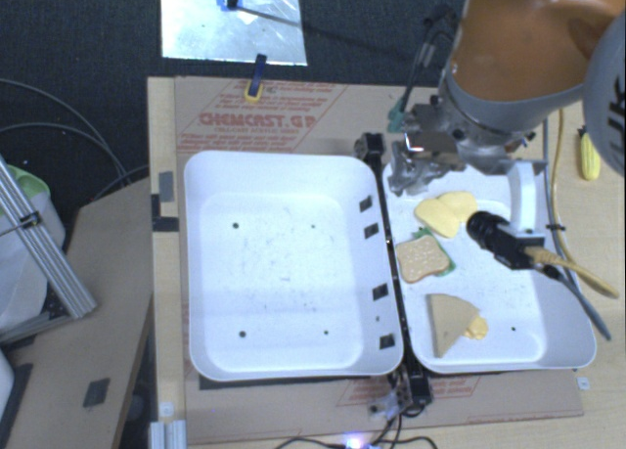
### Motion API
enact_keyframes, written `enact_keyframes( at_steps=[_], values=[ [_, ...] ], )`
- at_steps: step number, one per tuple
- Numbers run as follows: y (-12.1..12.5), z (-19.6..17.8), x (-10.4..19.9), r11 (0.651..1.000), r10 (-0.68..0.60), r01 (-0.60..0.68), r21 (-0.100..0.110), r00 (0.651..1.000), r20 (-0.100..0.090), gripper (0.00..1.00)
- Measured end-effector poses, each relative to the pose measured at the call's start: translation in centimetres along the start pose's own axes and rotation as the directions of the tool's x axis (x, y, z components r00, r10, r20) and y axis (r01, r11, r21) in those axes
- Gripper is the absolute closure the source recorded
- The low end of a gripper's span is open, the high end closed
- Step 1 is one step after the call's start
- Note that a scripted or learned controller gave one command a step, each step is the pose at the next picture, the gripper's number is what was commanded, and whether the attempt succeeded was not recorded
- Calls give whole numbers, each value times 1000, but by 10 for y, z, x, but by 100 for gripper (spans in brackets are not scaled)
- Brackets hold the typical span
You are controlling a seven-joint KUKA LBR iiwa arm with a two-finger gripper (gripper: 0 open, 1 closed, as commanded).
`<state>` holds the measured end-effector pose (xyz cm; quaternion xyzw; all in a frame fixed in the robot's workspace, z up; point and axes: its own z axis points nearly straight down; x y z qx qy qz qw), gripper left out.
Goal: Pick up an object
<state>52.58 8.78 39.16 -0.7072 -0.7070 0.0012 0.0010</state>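
On the surface [166, 242] the left white bin [284, 261] sits on a printed cardboard sheet [264, 114], with a shiny metal plate [233, 7] on the dark floor beyond — an aluminium frame [39, 242] leans at far left — and a yellow-handled tool [589, 156] at right.

The arm [533, 36] is grey with a broad orange band (glossy), ending in a metallic gripper [416, 171].
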Motion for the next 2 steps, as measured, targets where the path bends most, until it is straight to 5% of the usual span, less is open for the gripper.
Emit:
enact_keyframes(
  at_steps=[1, 2],
  values=[
    [-40, -16, -14, 1000, 0, 0, -6, 1000, -2, 100],
    [-38, -27, -13, 1000, -4, 4, -9, 1000, -2, 100]
  ],
)
